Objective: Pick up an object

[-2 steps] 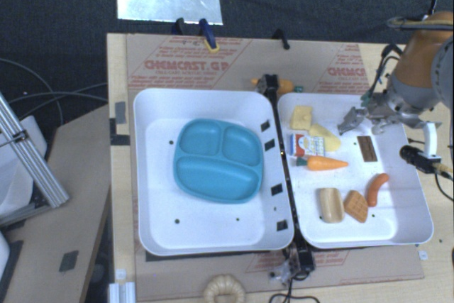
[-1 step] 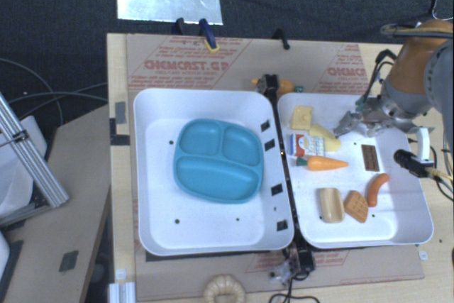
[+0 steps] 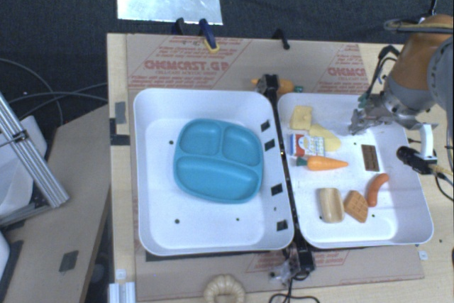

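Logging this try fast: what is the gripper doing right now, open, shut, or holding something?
Gripper: over the right bin, above its far side; open or shut cannot be told, and nothing shows between its fingers.

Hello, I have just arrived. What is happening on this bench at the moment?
A grey robot arm reaches in from the right and hangs its pincer above the right bin, close to the yellow cheese pieces. Its task is to pick up an object. The carrot, the sausage and the cracker lie on the bin floor. The left bin holds a blue divided plate.

Even bright light, soft shadows, slightly grainy pic.
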Controlling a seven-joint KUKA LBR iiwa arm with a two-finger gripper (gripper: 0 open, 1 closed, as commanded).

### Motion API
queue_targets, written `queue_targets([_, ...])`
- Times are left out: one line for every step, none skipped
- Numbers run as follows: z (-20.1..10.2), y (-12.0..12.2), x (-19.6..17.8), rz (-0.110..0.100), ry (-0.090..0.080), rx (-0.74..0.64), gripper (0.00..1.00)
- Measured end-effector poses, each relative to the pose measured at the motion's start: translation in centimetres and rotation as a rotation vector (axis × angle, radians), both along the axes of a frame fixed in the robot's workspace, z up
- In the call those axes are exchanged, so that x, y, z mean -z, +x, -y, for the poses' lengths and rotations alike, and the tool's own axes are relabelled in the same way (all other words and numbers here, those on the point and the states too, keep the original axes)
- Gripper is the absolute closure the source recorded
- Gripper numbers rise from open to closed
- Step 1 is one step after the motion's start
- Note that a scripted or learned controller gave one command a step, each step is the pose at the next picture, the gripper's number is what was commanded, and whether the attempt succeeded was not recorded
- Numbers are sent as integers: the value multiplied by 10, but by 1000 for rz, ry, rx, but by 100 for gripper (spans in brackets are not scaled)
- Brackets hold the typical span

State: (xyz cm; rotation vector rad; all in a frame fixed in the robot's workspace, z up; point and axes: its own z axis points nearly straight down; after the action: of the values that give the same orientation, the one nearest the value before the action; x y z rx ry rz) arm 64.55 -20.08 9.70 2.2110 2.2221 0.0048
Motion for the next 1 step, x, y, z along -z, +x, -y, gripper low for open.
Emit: queue_targets([6, -6, -59, 0, 0, 5, 100])
